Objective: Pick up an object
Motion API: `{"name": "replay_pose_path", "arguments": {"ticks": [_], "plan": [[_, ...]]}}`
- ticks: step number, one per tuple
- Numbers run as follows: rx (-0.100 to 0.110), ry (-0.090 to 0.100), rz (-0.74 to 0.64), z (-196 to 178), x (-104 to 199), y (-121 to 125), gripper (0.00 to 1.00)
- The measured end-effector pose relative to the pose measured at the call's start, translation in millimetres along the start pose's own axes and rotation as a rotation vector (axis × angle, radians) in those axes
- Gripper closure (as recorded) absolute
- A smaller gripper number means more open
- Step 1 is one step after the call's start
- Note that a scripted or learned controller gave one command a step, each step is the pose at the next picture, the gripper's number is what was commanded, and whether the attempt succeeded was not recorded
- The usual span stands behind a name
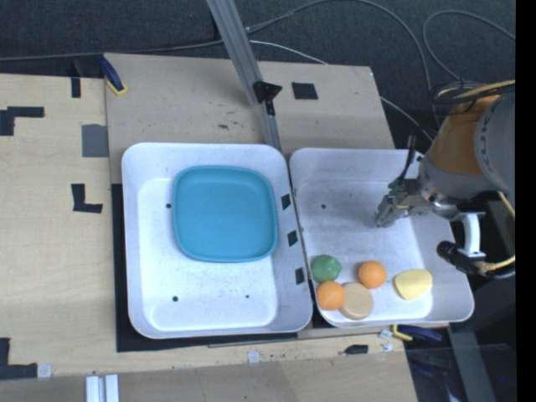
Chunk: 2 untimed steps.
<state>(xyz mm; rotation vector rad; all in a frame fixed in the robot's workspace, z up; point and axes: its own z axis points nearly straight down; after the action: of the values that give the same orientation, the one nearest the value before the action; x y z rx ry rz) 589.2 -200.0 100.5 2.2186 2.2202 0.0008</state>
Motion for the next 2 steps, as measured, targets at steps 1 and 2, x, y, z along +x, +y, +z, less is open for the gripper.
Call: {"name": "replay_pose_path", "arguments": {"ticks": [1,2], "plan": [[-0.001,0.001,0.000,-42.0,0.0,2.5,1.00],[-0.003,0.001,0.000,-102.6,6.5,4.4,1.00]]}}
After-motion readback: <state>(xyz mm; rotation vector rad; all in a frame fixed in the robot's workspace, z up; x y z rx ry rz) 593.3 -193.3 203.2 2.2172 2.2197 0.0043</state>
